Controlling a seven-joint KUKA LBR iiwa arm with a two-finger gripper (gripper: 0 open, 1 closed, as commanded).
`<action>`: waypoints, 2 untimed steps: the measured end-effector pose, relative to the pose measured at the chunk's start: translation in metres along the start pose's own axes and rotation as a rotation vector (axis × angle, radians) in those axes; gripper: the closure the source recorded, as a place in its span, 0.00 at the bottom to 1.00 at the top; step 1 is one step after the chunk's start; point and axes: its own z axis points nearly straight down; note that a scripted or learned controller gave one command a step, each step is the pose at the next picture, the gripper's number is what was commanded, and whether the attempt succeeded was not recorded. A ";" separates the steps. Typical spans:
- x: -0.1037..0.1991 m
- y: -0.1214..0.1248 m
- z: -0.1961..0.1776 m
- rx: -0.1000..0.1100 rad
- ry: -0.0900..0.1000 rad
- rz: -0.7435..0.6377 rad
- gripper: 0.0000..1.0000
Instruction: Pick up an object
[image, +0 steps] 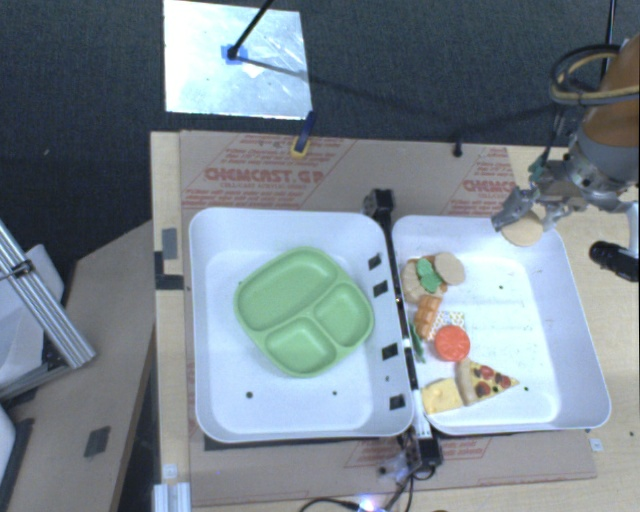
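My gripper (524, 218) hangs over the back edge of the right bin (540, 330), near its far right corner. A pale beige round piece (522, 233), like a small bun or cookie, sits between its fingertips, lifted above the rim. Along the right bin's left side lies a cluster of toy food. It includes a beige and green sandwich stack (432, 273), an orange carrot (428, 315), a red tomato (452, 343), a pizza slice (486, 381) and a yellow cheese wedge (441, 397).
The left bin (215, 300) holds a green three-compartment plate (303, 311). A black divider with clips (392, 300) runs between the bins. A shiny foil sheet (238, 60) lies beyond the bench at the back left.
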 end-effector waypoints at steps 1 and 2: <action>0.047 -0.027 -0.010 0.005 0.002 -0.001 1.00; 0.086 -0.064 -0.002 0.008 0.003 -0.001 1.00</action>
